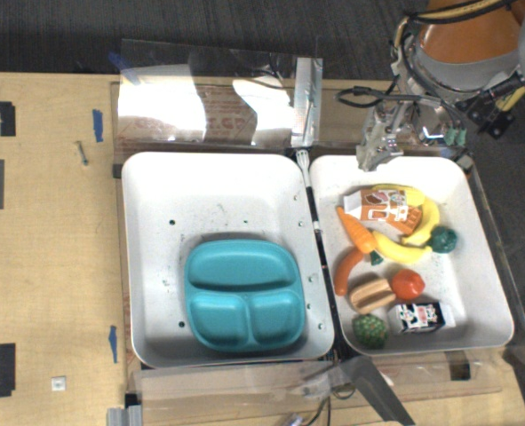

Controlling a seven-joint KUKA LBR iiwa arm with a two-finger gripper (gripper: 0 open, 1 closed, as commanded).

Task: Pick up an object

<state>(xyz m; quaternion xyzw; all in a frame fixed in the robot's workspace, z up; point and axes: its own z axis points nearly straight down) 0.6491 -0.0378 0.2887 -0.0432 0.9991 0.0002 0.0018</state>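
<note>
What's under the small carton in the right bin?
The carton lies across the banana, with the carrot at its left edge. Whatever is beneath the carton itself is covered.

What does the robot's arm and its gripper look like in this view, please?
The arm has a rounded orange band over a pale grey wrist ring. Yellow and black cables loop around it, with small green connectors beside them. The metallic silver gripper is built of small grey mechanical parts.
</note>
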